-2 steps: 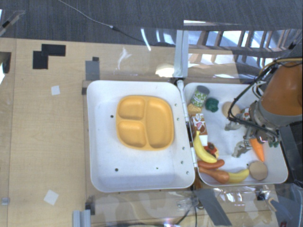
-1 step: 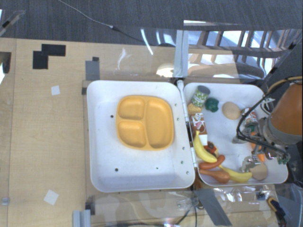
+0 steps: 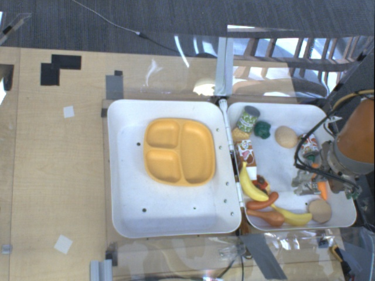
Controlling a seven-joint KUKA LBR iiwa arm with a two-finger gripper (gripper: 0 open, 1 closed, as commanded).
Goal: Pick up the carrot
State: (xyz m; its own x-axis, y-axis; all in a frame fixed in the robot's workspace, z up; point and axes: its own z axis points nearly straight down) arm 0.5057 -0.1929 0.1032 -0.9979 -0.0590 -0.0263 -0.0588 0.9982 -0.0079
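Within the left bin [image 3: 126,215] lies a yellow three-compartment plate [image 3: 179,151]. Inside the right bin [image 3: 345,218]: two bananas [image 3: 253,186], two sausages [image 3: 263,216], a potato [image 3: 286,137], a green can [image 3: 248,120], a sauce bottle [image 3: 246,155]. Near that bin's right side, the carrot [image 3: 323,189] lies directly under the gripper [image 3: 309,183], touching it. Gripper opening: cannot be determined. Cables partly cover neighbouring items.
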